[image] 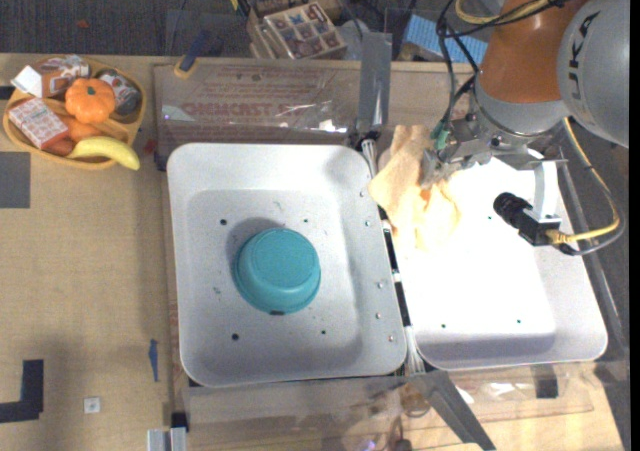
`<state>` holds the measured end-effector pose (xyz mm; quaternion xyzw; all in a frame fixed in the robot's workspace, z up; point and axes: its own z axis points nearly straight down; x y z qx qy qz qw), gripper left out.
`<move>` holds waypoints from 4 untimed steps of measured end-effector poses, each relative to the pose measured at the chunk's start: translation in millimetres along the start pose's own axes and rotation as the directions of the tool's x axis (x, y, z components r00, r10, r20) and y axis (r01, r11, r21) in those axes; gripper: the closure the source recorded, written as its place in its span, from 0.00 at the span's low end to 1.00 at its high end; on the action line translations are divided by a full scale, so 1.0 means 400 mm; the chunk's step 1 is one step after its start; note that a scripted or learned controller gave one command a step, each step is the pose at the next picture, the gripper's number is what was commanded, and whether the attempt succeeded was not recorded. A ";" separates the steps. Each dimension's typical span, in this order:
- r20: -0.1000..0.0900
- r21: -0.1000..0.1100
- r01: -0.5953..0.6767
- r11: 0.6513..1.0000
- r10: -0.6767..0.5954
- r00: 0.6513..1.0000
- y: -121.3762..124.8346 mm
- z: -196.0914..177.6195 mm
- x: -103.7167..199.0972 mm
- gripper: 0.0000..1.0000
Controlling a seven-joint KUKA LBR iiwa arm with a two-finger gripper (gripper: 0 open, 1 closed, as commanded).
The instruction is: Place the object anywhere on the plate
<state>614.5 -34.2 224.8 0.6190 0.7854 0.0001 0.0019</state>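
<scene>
The grey arm (600, 49) at the upper right of the frame bears dark letters, "UKA" readable at the frame's edge. Other print is too blurred to read.

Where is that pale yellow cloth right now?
The pale yellow cloth hangs over the top-left corner of the right bin, draping across the divide toward the left bin, just under the tool. The teal plate sits in the left bin.

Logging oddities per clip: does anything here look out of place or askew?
Yes. The yellow cloth is draped over the divide between the two bins, crumpled, beneath the tool. The teal plate in the left bin looks overturned.
</scene>
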 end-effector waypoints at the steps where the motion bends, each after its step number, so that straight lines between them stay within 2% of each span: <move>1: -0.004 0.001 0.388 0.922 -0.388 0.922 -0.013 -0.023 0.136 1.00; 2: -0.003 -0.001 0.714 0.700 -0.714 0.700 -0.032 0.004 0.249 1.00; 3: -0.001 -0.004 0.929 0.371 -0.929 0.371 -0.033 -0.002 0.370 1.00; 4: -0.001 -0.004 0.929 0.371 -0.929 0.371 -0.033 -0.002 0.370 0.00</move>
